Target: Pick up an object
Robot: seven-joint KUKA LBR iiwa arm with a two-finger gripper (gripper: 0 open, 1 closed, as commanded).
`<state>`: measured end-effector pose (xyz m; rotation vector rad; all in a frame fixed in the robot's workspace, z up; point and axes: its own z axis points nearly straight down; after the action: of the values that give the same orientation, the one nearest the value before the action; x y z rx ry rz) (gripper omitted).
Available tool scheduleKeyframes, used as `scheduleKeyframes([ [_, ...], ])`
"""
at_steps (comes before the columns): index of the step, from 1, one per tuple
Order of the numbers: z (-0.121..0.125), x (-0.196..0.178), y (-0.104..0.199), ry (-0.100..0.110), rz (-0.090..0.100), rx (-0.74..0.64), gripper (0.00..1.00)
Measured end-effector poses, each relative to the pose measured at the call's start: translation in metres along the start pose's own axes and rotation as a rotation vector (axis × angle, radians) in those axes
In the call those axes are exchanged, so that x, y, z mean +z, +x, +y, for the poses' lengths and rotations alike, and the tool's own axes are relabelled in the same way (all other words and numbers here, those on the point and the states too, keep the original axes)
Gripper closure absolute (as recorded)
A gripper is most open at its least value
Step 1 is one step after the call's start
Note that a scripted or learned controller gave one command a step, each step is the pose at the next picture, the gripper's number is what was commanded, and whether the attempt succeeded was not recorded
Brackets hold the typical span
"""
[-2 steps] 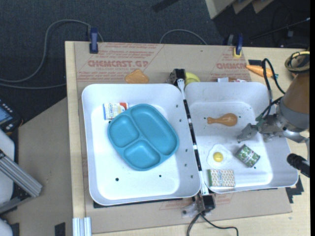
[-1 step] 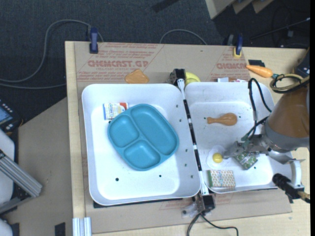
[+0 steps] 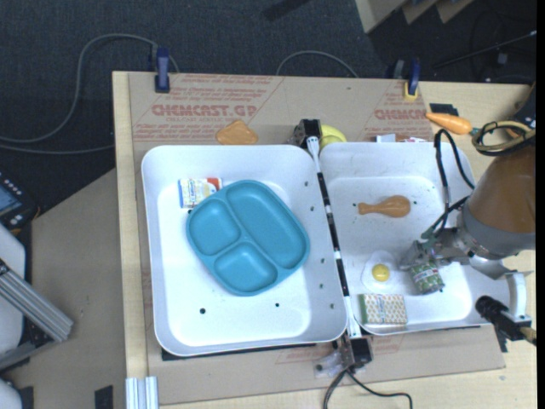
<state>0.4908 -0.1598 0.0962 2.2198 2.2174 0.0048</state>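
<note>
In the right bin [image 3: 400, 164] lie a tan toy drumstick [image 3: 384, 206], a fried-egg toy [image 3: 380, 272], a small speckled packet [image 3: 383, 309] and a greenish can [image 3: 427, 279]. My gripper [image 3: 423, 256] is low over the right bin, directly at the can's top edge; whether it touches the can I cannot tell. The grey arm with its orange band [image 3: 509, 198] covers the bin's right side. The left bin [image 3: 166, 228] holds a blue divided plate [image 3: 246, 236] and a small white carton [image 3: 197, 190] at its upper left.
On the bench behind the bins sit an orange piece [image 3: 236, 132], a yellow item [image 3: 330, 135] and a toy carrot [image 3: 449, 123]. Black cables [image 3: 443, 169] hang off the arm across the right bin. Blue clamps [image 3: 161, 66] hold the bench's back edge.
</note>
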Motion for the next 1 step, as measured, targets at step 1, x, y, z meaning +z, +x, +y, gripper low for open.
scheduleKeyframes([
  [1,0.043,0.0103,0.0712,-0.005,-0.002,-0.008,1.0],
])
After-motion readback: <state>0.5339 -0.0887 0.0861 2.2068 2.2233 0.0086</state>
